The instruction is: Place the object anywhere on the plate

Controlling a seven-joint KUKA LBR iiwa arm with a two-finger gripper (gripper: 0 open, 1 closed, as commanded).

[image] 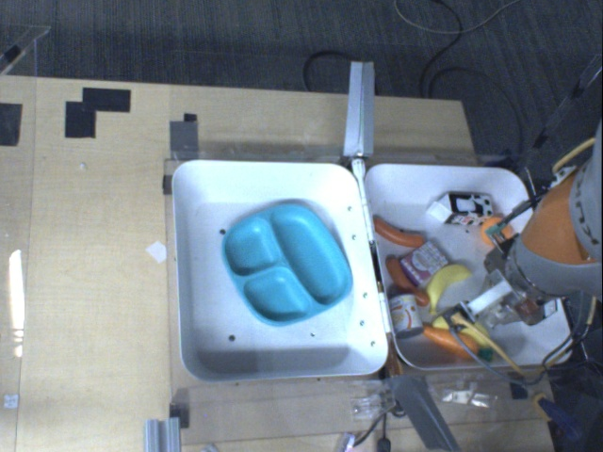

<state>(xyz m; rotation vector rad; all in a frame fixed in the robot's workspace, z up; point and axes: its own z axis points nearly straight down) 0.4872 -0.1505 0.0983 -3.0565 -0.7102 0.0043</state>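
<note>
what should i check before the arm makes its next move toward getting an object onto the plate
1. Plate is in the left bin, flat, compartments facing up: ok.
2. Plate surface free to receive an object: ok, nothing lies on it.
3. Objects available in the right bin: ok, a banana, a hot dog and a carrot lie among others.
4. Hand is over the right bin, low among the toys near the carrot: ok.
5. An object sits between the hand's fingers: cannot tell, the clutter hides the tips.
6. Path over the divider to the plate: ok, nothing stands in the way.
</note>
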